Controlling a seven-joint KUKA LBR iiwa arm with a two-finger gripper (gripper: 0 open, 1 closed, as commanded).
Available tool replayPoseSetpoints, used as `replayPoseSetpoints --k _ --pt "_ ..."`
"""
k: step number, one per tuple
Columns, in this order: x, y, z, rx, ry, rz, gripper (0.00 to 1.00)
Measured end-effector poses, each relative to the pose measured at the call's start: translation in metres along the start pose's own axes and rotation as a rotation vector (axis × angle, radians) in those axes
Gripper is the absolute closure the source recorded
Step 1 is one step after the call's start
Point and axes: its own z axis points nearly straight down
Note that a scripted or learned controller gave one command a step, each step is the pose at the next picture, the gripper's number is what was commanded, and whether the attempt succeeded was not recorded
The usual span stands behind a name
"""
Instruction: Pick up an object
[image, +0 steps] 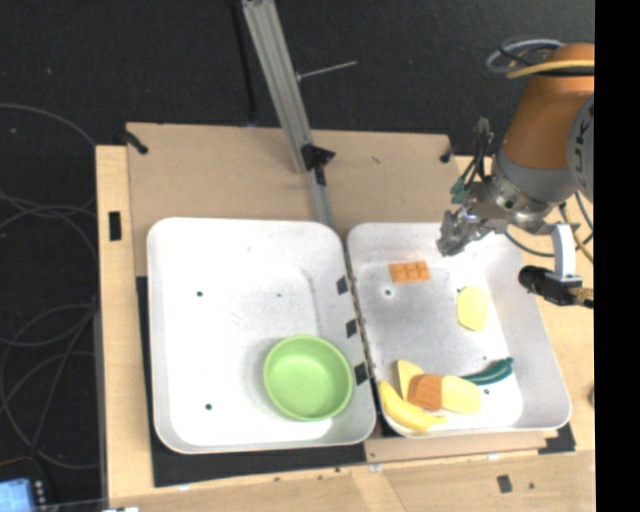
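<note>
My gripper (452, 240) hangs over the far edge of the right bin (530, 330), just right of and above a small orange block (408, 271). Nothing shows between its fingers. A pale yellow piece (472, 308) lies in the middle right of that bin. At its near edge sit a yellow banana (405, 410), an orange-brown block (425, 391), a yellow wedge (461, 395) and a dark green tool (491, 373). A green bowl (307, 377) rests in the left bin (200, 260), at its near right corner.
A grey metal pole (285, 100) slants up from between the bins at the back. The arm's orange band (545, 125) and grey wrist stand above the right bin's far right corner. Cables lie on the dark floor at left.
</note>
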Motion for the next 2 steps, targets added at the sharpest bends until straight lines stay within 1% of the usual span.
replayPoseSetpoints --k 1,2 --pt "0.042 -0.005 0.005 0.0 0.0 0.0 1.0" --pt "0.09 -0.003 0.004 0.0 0.002 -0.002 1.0"
